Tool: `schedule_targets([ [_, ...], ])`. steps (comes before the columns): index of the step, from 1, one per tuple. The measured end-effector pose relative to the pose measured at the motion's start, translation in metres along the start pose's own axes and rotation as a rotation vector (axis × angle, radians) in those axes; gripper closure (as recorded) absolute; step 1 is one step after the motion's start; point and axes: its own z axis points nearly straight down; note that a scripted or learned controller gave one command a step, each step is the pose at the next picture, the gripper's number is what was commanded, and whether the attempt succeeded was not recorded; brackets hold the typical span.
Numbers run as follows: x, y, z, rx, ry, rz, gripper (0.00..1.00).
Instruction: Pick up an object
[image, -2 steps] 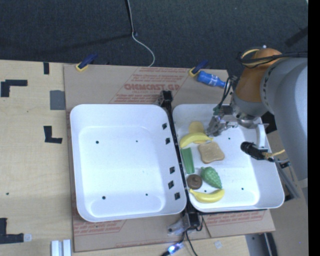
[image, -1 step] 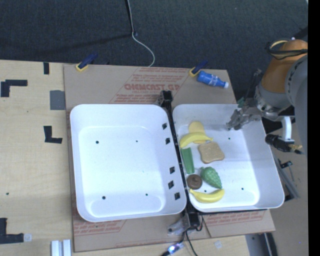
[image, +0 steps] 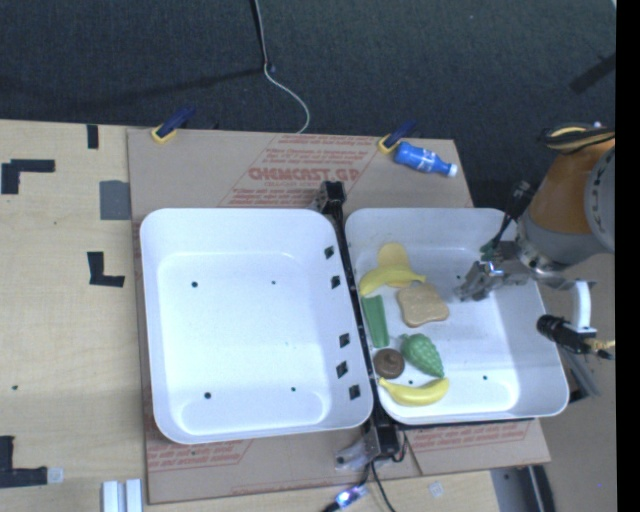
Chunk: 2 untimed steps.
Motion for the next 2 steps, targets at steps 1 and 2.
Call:
schedule_targets([
  [1,0.0,-0.06,-0.007,-0.001,0.0,0.0,1.0],
  [2,0.001,-0.105,-0.017,-0.002,0.001,0.0,1.0],
])
